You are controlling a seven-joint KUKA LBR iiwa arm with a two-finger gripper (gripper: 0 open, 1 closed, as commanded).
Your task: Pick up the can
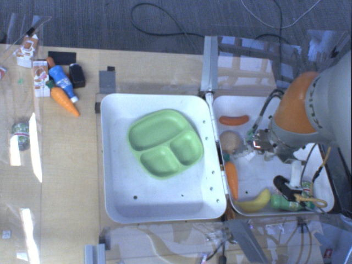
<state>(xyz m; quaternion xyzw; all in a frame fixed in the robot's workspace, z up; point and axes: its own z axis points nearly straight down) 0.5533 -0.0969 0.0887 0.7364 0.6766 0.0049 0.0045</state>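
The gripper (254, 145) is low in the right bin (324, 172), just beside a round brownish thing (230, 141), below the sausage (234, 120).

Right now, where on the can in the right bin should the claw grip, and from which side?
Probably straight down from above, across the round body of the can. It sits close to the bin's left wall, with the carrot just below it in view, so sideways approaches look cramped. Whether it stands or lies is unclear.
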